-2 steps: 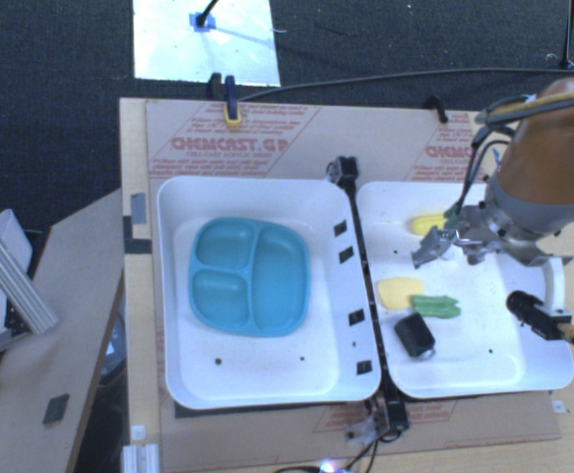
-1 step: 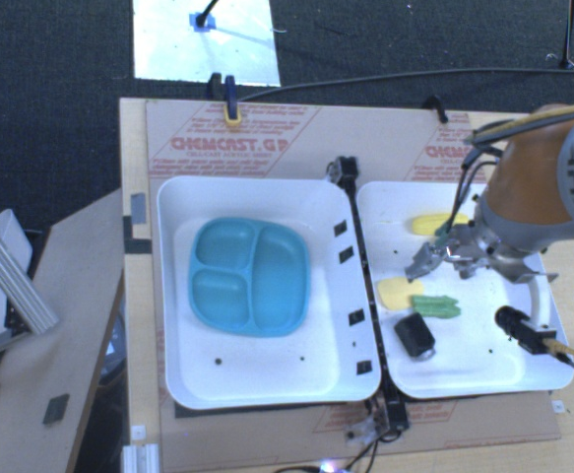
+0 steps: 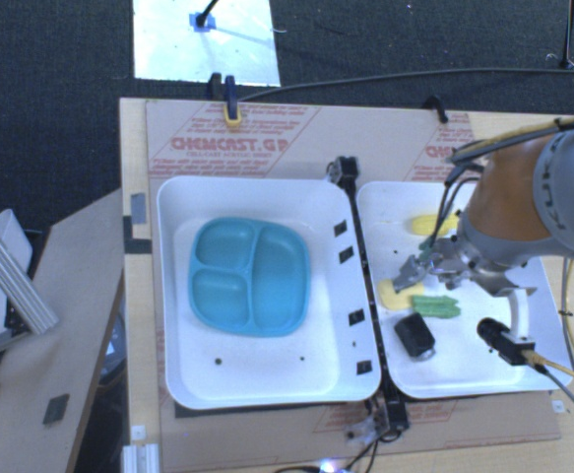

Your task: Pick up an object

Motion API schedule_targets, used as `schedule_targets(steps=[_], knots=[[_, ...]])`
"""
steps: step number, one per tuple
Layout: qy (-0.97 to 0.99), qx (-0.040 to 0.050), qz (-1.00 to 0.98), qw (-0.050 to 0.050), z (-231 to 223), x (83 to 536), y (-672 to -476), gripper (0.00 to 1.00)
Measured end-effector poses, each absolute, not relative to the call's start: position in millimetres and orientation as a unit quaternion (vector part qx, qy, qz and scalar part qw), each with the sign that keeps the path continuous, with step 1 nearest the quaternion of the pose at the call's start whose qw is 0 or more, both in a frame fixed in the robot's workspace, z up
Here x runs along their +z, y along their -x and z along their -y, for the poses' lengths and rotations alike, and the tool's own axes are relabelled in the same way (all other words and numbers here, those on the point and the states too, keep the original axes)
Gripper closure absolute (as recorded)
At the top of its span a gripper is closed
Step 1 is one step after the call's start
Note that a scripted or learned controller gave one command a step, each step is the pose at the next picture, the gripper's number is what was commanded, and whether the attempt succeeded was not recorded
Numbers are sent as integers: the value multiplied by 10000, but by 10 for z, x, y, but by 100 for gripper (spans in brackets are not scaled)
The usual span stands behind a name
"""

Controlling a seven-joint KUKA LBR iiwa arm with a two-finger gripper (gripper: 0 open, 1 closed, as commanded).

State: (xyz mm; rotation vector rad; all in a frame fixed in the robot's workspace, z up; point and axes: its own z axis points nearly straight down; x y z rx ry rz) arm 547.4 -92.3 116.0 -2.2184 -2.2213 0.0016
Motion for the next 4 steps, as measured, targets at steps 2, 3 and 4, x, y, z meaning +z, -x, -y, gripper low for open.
schedule_targets(steps=[2,3,4], knots=[[7068,-30,7074,-35,924,978,-5509,100],[7059,-16,7083,-24,970,1607,-5511,100],[7056,-18,7086,-25,956,2242,-5532,100]])
